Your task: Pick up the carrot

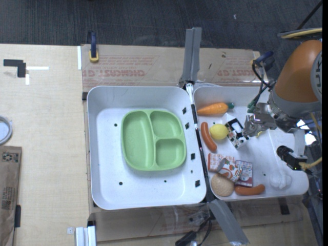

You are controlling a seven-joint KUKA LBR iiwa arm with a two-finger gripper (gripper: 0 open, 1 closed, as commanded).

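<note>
Far left of the pincer a green divided plate sits unused in the left bin, nearer left lies a hot dog, up-left the carrot ungrasped, and the gripper, spread indeterminable, hovers beside a lemon, apparently mid-approach.

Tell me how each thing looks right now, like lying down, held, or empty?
carrot: lying flat near the right bin's far edge, not held
gripper: low over the right bin, beside the lemon
lemon: resting loose in the bin
long sausage: lying flat by the bin's left wall
green tray: sitting flat in the left bin, nothing in its compartments
</note>
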